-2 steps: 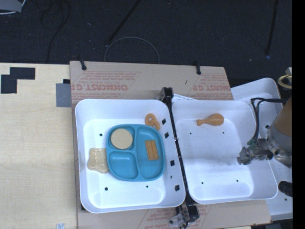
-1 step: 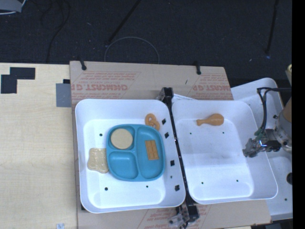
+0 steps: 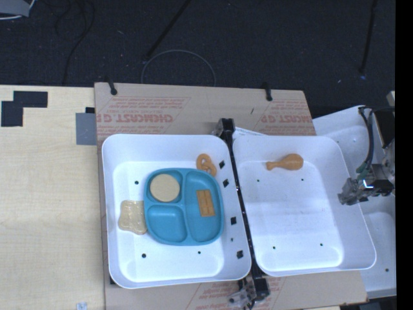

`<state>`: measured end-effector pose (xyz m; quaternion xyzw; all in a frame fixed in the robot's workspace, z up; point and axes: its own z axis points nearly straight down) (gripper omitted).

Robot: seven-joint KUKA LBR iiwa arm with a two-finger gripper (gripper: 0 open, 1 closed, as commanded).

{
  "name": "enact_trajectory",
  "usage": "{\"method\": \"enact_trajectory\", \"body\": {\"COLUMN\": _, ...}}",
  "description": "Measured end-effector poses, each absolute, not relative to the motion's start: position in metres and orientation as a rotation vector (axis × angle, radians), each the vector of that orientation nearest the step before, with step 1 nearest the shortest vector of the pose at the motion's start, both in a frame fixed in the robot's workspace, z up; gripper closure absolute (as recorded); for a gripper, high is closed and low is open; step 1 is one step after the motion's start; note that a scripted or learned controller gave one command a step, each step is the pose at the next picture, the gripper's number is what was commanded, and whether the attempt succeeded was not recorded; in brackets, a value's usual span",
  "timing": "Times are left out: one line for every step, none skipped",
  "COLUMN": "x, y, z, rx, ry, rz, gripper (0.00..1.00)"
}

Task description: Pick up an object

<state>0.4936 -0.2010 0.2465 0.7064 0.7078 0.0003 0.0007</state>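
the gripper (image 3: 359, 190) is sitting at the right rim of the right bin (image 3: 352, 173), and we cannot tell from here how it is set; nothing is showing in it. in the camera view we are looking at a drumstick-shaped toy (image 3: 285, 164) lying alone near the far wall of that bin, well apart from the gripper. in the left bin (image 3: 110, 173) a blue divided tray (image 3: 182, 206) is carrying a round tan disc (image 3: 164, 187) and a small orange slab (image 3: 205, 203), with a pretzel shape (image 3: 206, 164) just beyond the tray and a pale flat piece (image 3: 133, 217) touching its left edge. we are judging the drumstick the easiest target, yet its rounded, tapering body could be rolling or squirting out of a pinch. reaching for the left bin, we are risking a snag on the divider between the bins, or lifting the tray with a piece.
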Motion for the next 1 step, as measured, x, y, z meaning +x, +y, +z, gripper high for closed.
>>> {"method": "enact_trajectory", "body": {"x": 0.5024, "y": -0.1506, "z": 0.2332, "rx": 2.220, "ry": 2.229, "rz": -0.001, "gripper": 1.00}}
